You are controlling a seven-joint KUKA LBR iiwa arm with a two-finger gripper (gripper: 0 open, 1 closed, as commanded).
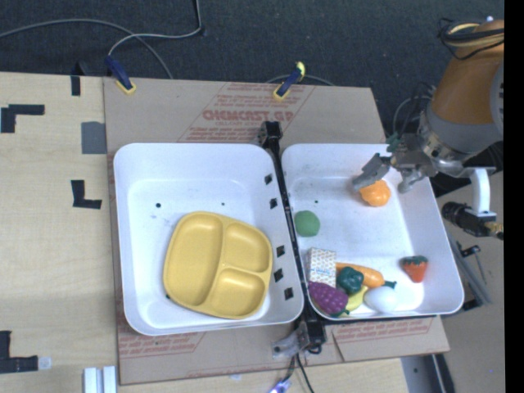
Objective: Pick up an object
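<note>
Nearest the camera, at the lower edge of the right bin point(426, 244), a small heap of toy food is crowded together — purple grapes point(327, 298), a dark green piece point(350, 279) lying over a carrot point(368, 274), a white egg-like thing point(391, 299) and a checked wafer point(322, 262). A strawberry point(414, 268) sits apart by the right wall, and a green ball point(307, 223) lies alone near the divider. The left bin point(135, 187) holds a yellow divided plate point(219, 264), resting toward its lower half.

Further back in the right bin, the gripper point(393, 170) hangs over the upper right part, the grey arm with its orange band point(467, 80) reaching in from the right. Its fingers are spread apart, one to the left and one to the right, with nothing between them. The orange fruit point(375, 192) lies on the bin floor just below and slightly left of the point midway between those fingers — nearly under the left finger rather than centred.

The fruit looks round, so no long axis matters; what counts is that small offset. Judging from this, the gripper would need to shift a little toward the camera and leftward before descending, or the left finger may land on top of the fruit and push it aside.
</note>
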